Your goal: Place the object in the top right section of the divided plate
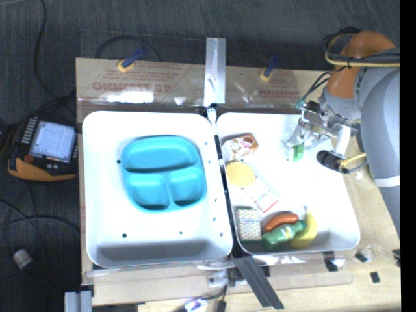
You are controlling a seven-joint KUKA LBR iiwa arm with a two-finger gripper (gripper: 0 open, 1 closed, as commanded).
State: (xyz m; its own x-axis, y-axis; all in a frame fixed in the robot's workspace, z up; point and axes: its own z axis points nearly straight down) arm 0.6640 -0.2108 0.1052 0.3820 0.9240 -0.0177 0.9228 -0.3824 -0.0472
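Toy food (285,229) is piled at the right bin's (338,194) near edge. The divided plate (164,172) is seen in the left bin (104,226). Gripper (298,149) is hung over the right bin's far corner; grip cannot be told.

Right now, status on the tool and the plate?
Tool over right bin, upper right corner. Blue divided plate in left bin, nothing in its sections. Toy food clustered bottom of right bin.
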